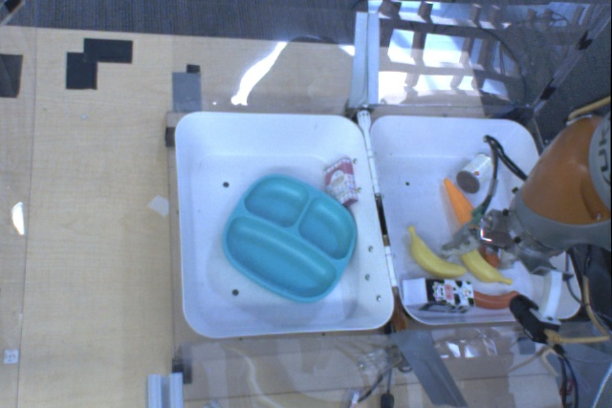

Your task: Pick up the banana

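Observation:
Two yellow bananas lie in the right bin [421, 143]. One banana [426, 253] curves along the bin's middle, and a second banana [486, 268] rests just to its right near the front. My gripper [484, 240] hangs low over the right bin, directly above the second banana and partly covering its upper end. The arm's orange band [574, 177] rises to the right of it.
Around the bananas are an orange carrot [457, 200], a small silver can [473, 173], a red sausage-like piece [493, 301] and a black-and-white box [449, 293]. The left bin [206, 205] holds a blue divided plate [290, 237] and a red-and-white packet [341, 181].

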Robot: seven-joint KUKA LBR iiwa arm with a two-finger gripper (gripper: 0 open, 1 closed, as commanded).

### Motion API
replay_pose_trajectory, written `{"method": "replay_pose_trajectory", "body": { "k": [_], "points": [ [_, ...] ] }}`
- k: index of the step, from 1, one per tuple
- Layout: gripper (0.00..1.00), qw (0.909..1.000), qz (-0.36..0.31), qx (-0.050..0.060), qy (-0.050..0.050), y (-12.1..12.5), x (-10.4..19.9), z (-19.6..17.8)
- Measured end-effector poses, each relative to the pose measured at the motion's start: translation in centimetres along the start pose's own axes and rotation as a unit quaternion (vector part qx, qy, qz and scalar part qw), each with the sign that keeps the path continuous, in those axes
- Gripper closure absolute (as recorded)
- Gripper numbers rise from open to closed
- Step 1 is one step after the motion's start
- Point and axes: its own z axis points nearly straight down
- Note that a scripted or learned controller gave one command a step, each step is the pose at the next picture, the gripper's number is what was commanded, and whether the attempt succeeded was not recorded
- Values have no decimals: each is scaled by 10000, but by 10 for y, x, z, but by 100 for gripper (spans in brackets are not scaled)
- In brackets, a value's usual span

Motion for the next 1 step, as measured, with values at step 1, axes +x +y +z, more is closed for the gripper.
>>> {"method": "replay_pose_trajectory", "body": {
  "k": [1],
  "points": [
    [100,10000,-12,-23,2,3,1,-9]
  ]
}}
